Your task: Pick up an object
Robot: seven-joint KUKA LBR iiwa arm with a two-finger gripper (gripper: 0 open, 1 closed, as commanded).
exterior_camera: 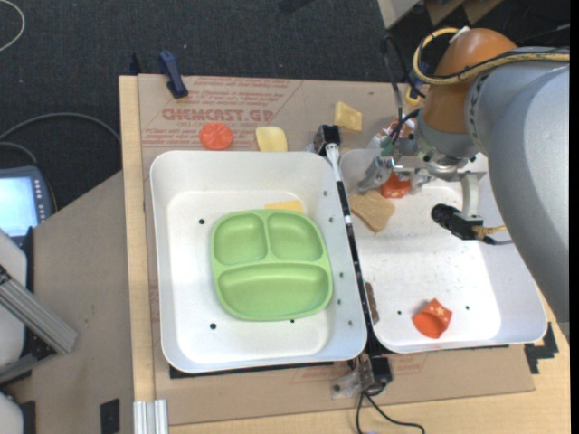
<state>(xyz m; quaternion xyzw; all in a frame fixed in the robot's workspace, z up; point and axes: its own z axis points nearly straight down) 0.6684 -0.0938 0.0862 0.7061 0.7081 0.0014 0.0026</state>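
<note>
Camera view puts your fingers low in the far left corner of the right bin, directly over a small red object. You cannot tell from this angle whether they are spread or pressed together, or whether that red piece sits between them or just beneath. Just toward the near side and slightly left, touching or almost touching the red piece, lies a tan wedge, its long axis running diagonally toward the divider. You would judge the red piece the likeliest target, since it lies straight below. Farther out, an orange-red object rests near the bin's front edge, well apart. The left bin carries a green divided plate.
</note>
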